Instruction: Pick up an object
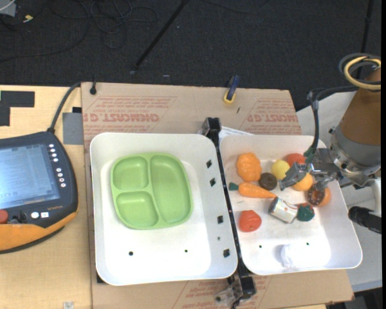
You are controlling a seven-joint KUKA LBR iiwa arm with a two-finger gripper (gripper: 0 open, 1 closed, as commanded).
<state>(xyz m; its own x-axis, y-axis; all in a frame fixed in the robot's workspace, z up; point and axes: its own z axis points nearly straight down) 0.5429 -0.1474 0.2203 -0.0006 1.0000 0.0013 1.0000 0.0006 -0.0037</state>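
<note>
Right bin [334, 253], seen from above: the tool [307, 180] hangs low over a crowded heap of toy foods in the bin's upper half; we cannot tell how its jaws stand, nor whether anything lies between them, for the metal parts blur into the pieces beneath. Directly under and touching the tool we read a yellow-orange piece [303, 183] and a dark reddish piece [317, 196]; just beside these lie a yellow ball [280, 168], a red piece [294, 160], a dark brown disc [267, 181], a small silver can [284, 210] and a dark green piece [305, 214]; an orange pepper-like piece [248, 166] and a red tomato [249, 221] sit somewhat apart. The carrot [257, 190] is the one clearly elongated item: its long axis runs nearly left to right across the view, the green stalk end [233, 187] pointing toward the divider between the bins, the far end toward the tool. We judge all of these to be light, stiff, smooth plastic, hence apt to slip or roll; the carrot would best be taken across its thicker middle, jaws set square to its axis; the rounded pieces at their widest girth. The left bin [154, 262] holds a green divided plate [152, 192]; both bins rest on the desk [26, 275].
</note>
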